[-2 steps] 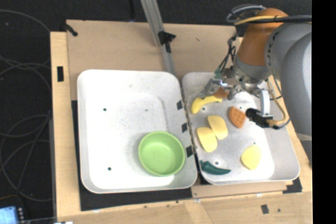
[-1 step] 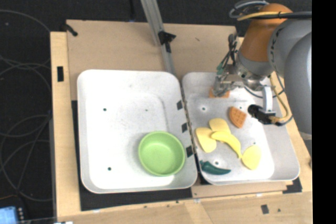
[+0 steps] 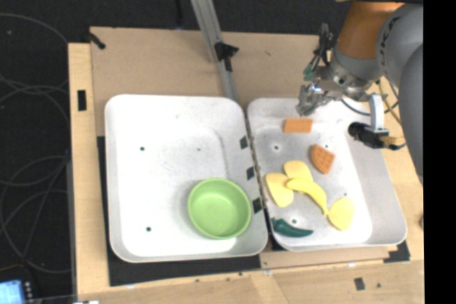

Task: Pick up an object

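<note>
The right bin (image 3: 370, 224) holds an orange block (image 3: 298, 126) near its far edge, an orange waffle-textured piece (image 3: 322, 158), several yellow pieces (image 3: 299, 184) and a dark green pepper (image 3: 291, 228) at the front. My gripper (image 3: 309, 102) hangs over the far edge of that bin, just above and slightly right of the orange block. I see nothing held in it. A green bowl (image 3: 219, 207) sits in the left bin (image 3: 142, 153) near its front right corner.
A grey metal pole (image 3: 203, 11) slants across the bench behind the bins, ending at a black clamp (image 3: 226, 53). A black cable fitting (image 3: 367, 133) lies over the right bin's right side. The wooden bench (image 3: 142, 60) surrounds both bins.
</note>
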`<state>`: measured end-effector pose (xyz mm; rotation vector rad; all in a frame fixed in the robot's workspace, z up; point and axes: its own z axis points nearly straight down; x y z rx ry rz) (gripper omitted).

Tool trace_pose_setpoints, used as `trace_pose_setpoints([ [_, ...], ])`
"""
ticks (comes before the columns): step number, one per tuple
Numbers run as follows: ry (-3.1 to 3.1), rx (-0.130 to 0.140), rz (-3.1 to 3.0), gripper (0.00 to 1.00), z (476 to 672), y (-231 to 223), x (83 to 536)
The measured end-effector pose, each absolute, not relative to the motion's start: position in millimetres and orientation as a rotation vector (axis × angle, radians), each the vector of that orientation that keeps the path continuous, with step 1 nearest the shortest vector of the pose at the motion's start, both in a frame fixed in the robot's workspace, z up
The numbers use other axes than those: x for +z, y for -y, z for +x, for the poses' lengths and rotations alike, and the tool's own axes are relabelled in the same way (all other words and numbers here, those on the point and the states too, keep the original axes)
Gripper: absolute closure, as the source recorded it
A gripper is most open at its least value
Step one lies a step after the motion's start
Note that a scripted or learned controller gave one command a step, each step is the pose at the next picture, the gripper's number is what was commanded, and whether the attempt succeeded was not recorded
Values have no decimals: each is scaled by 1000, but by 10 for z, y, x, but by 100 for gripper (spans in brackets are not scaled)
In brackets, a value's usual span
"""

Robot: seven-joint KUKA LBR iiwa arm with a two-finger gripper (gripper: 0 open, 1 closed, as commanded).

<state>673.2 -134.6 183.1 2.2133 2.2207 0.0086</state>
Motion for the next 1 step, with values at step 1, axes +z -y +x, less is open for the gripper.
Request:
trace_pose_setpoints([
  [1,-2224,2,2216,100,6737,1356,2341],
])
